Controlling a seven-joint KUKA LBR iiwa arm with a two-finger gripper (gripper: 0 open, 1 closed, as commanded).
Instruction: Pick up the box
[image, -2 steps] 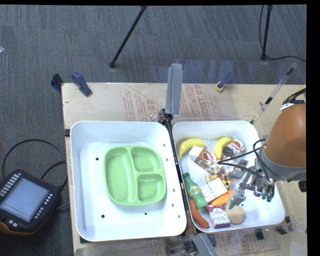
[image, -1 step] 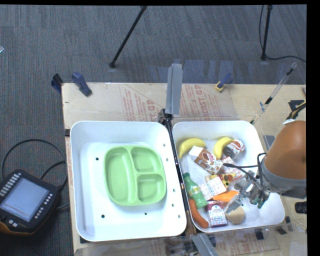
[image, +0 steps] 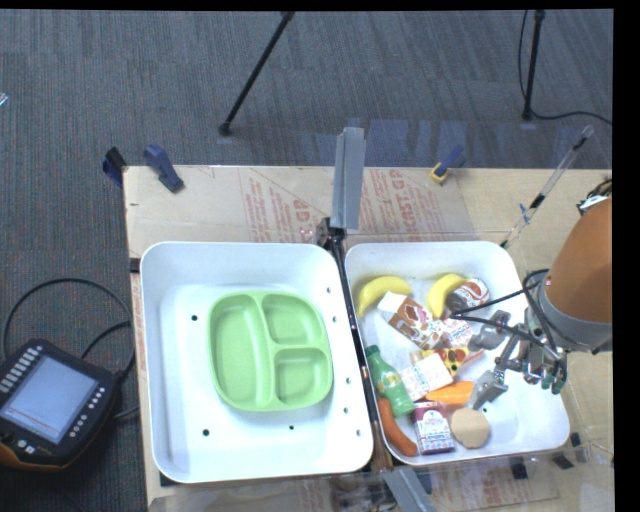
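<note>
The gripper (image: 492, 388) hangs over the right part of the right bin (image: 545, 425), reaching in from the right below the arm's orange band (image: 592, 260), and its thin fingers point down and left toward the pile of things; whether they are parted or closed cannot be told from this slant, and nothing shows between them. The box (image: 434, 429), a small dark red carton with a white label, lies flat near the front edge of the right bin, just beside a round tan bun (image: 470, 428) on its right and an orange sausage-like piece (image: 395, 430) on its left. Above it sit a carrot (image: 452, 393), a green bottle (image: 390, 380) lying at a slant, and a white packet (image: 427, 374). Further back lie two bananas (image: 382, 291), a can (image: 470, 294) and a printed snack pack (image: 412, 317). The gripper is near the carrot and the bun but touches neither clearly. The left bin (image: 170, 290) holds a green divided plate (image: 270, 351) with three compartments. Both bins rest on a cardboard-covered surface (image: 260, 205), and a handheld control pad (image: 48, 400) lies on the floor to the left.
</note>
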